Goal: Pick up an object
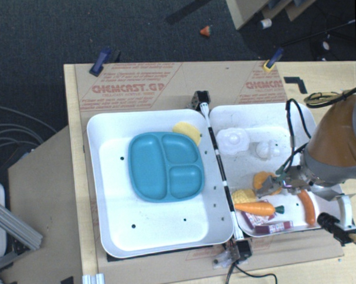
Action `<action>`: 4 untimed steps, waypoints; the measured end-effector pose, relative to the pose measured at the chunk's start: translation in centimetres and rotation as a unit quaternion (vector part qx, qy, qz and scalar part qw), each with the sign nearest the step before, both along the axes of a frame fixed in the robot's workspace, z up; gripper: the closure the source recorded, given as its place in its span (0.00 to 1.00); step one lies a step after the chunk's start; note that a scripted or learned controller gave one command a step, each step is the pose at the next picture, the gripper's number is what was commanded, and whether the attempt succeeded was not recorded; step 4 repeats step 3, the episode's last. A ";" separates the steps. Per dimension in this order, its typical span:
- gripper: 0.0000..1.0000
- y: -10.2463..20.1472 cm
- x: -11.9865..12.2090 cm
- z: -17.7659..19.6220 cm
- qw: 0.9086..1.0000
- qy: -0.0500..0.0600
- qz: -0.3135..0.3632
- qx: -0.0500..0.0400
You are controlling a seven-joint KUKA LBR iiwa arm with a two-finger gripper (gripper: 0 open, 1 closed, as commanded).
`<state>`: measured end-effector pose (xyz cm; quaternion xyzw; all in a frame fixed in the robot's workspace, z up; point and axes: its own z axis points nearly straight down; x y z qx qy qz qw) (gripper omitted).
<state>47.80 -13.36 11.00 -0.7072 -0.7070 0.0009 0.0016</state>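
Pincer (281, 184) hangs beside orange piece (262, 179), above carrot (255, 208).

Grey arm (335, 161), orange band, seemingly black cable

Left shallow white plastic bin (108, 171): teal-blue three-compartment plastic plate (165, 166); pale yellow rounded piece (187, 131) beside it. Right shallow white plastic bin (253, 114): orange toy carrot with green tip (256, 208); yellow corn piece (243, 195); reddish-orange sausage (309, 208); clear plastic cup (233, 140). My arm (337, 143): grey with orange band. Tan cardboard-covered worktop (128, 87), red lettering.
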 end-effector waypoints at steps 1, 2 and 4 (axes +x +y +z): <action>0.00 2.9 2.4 -2.6 1.000 -0.002 0.001 0.000; 1.00 2.9 2.5 -1.5 1.000 -0.003 0.000 -0.001; 1.00 4.7 0.2 11.6 1.000 -0.002 0.001 0.000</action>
